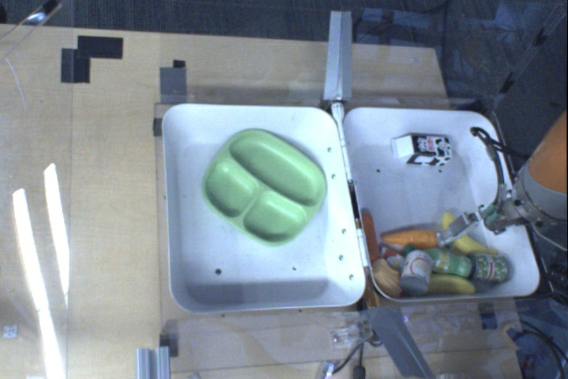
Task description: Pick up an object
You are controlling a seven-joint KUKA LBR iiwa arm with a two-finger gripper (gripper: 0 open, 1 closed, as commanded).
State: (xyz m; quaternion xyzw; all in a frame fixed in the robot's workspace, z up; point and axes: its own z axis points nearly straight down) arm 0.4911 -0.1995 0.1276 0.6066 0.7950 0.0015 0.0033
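A pile of toy food items (441, 260) is being kept in the right bin's (426, 124) near corner, the gripper (463, 226) being held above it, jaws apart, nothing clamped.

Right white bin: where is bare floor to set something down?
Right white bin: bare between the small white carton and the orange carrot. Crowded along the near wall: cans, yellow pieces, and the gripper.
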